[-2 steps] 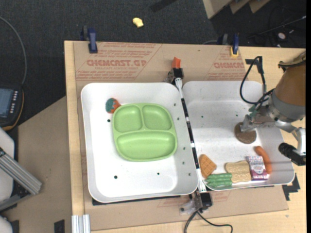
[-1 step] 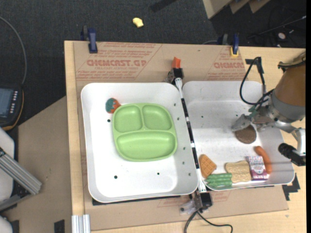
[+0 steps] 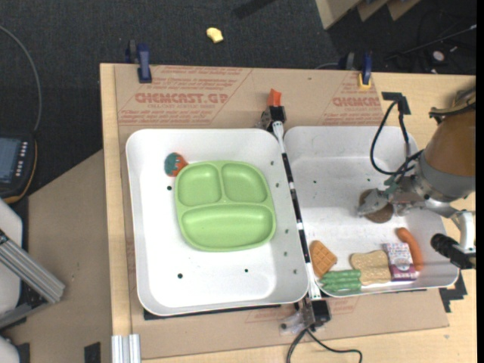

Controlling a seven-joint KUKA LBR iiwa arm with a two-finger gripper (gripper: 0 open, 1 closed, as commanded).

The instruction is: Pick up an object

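My gripper (image 3: pixel 376 205) is low in the right bin (image 3: pixel 333 165), near its middle, at the end of the grey and orange arm (image 3: pixel 454 157) that comes in from the right. A dark brownish shape lies right under it; I cannot tell whether that is an object or part of the gripper. Along the bin's near wall lie an orange waffle piece (image 3: pixel 323 257), a green item (image 3: pixel 342 280), a slice of toast (image 3: pixel 370 267), a pink and purple packet (image 3: pixel 398 260) and an orange sausage (image 3: pixel 409 246). All of these sit apart from the gripper, toward the front.
The left bin (image 3: pixel 151 263) holds a green divided plate (image 3: pixel 224 205) and a small red and teal item (image 3: pixel 175 163) at the plate's far left corner. A black cable (image 3: pixel 387 131) loops over the right bin's back. Clamps stand on the bench's far edge.
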